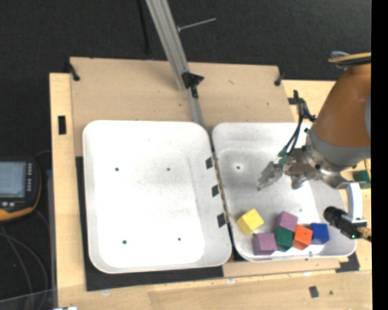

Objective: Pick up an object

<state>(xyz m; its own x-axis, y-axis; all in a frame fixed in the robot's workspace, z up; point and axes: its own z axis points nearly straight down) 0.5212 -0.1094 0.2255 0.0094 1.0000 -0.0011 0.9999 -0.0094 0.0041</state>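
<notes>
Pincer (281, 175) hung over right bin (246, 141), fingers spread apart, nothing between them. Blocks lay toward near rim of that bin, below pincer; yellow block (250, 221) nearest. Count: two purple, one each yellow, green, orange, blue; six blocks. Two bins.

White bins (149, 192), yellow block (250, 221), purple blocks (264, 243), green block (284, 237), orange block (302, 236), blue block (319, 232)

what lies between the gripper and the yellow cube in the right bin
Camera view: bare white bin floor lies between the gripper and the yellow cube.
</notes>
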